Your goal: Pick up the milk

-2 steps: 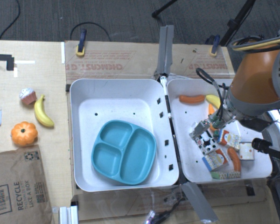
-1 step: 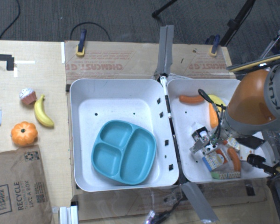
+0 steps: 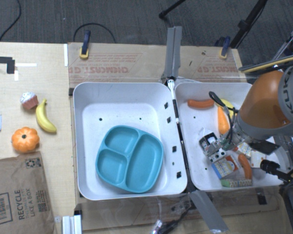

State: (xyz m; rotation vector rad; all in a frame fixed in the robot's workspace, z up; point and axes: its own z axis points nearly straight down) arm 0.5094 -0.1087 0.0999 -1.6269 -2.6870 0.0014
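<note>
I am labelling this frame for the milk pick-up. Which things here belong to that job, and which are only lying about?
Belongs to the job:
- milk carton, in the right bin
- gripper, low in that bin, just above-left of the carton

Only lying about:
- hot dog, carrot, green block, same bin
- blue divided plate, left bin
- banana, cupcake, small pumpkin, outside the bins

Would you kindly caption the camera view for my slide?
Arm's pincer low in right bin beside milk carton; blue divided plate in left bin.
</note>
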